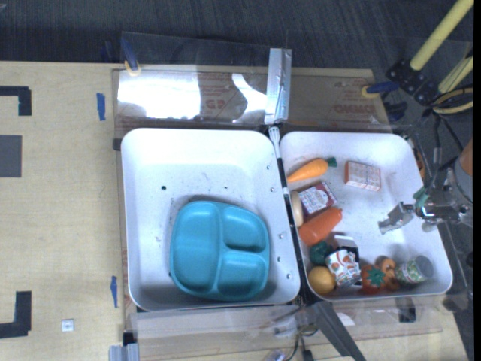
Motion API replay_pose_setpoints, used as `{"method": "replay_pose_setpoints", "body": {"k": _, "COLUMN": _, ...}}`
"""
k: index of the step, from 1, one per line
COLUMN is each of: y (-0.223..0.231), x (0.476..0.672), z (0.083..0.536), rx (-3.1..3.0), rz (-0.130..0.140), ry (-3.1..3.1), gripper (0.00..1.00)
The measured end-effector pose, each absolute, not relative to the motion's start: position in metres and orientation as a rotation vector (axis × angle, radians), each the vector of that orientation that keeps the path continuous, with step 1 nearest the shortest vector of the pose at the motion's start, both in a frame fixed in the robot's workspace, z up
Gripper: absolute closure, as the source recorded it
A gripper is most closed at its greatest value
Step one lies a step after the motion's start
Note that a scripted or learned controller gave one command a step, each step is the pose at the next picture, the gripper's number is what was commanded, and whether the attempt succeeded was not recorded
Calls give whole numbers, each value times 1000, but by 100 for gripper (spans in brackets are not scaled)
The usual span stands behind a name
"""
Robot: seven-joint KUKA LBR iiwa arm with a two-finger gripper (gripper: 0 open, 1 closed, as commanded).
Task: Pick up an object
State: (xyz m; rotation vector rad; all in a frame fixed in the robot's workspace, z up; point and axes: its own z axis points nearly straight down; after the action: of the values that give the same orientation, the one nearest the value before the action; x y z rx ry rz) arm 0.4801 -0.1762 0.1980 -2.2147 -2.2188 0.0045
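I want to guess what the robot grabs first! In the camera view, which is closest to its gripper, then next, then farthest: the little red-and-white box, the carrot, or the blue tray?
1. Little red-and-white box: nearest to the gripper, in the right bin's back part.
2. Carrot: next, near the divider between the bins.
3. Blue tray: farthest, over in the left bin.

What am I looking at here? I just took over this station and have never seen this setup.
One camera looks down at a slant on two shallow white bins side by side. The left bin holds a blue divided tray. The right bin holds small toy foods: a carrot, a small pink box, a red packet, a yellow fruit and other bits along the near wall. The robot arm comes in from the right; its gripper sits low over the right bin's bare floor, with nothing between its fingers.
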Motion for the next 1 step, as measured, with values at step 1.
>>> {"method": "replay_pose_setpoints", "body": {"k": 1, "y": -160, "x": 480, "z": 232, "rx": -2460, "rz": 3, "ry": -1952, "gripper": 0}}
